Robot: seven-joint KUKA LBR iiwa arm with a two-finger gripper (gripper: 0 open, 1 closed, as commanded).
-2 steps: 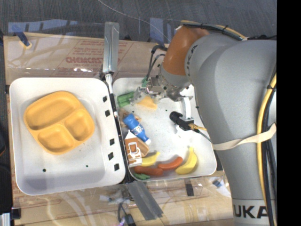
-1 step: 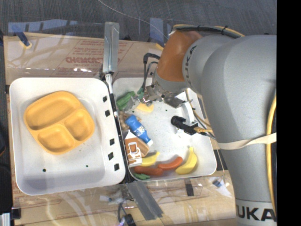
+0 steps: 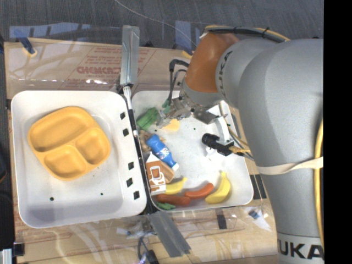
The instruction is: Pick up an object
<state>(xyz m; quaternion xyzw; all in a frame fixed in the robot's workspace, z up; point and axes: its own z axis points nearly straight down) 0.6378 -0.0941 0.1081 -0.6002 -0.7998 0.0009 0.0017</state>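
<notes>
Toward eleven o'clock in the right bin (image 3: 190, 164), the gripper (image 3: 169, 112) hangs low at the end of the grey arm (image 3: 264, 92). Whether it is wide or narrow cannot be told from this angle, and nothing is seen held in it.

The likeliest things to pick lie close by. A green piece (image 3: 146, 117) sits at ten o'clock against the bin wall, and a pale yellow piece (image 3: 172, 126) lies just below the gripper.

Risks, as a judgement: the green piece hugs the wall, so a grasp there could strike the rim or shove the piece aside. The pale piece looks flat and might slip free. Either way the gripper may close on nothing.

Counted in the right bin:
- one green piece
- one pale yellow piece
- one blue bottle (image 3: 162, 152) at nine o'clock
- one orange carton (image 3: 156, 178) at eight o'clock
- two yellow bananas, at five o'clock (image 3: 223, 187) and seven o'clock (image 3: 175, 187)
- one red piece (image 3: 199, 191) at six o'clock

The left bin (image 3: 71, 202) holds one yellow tray (image 3: 69, 142).
</notes>
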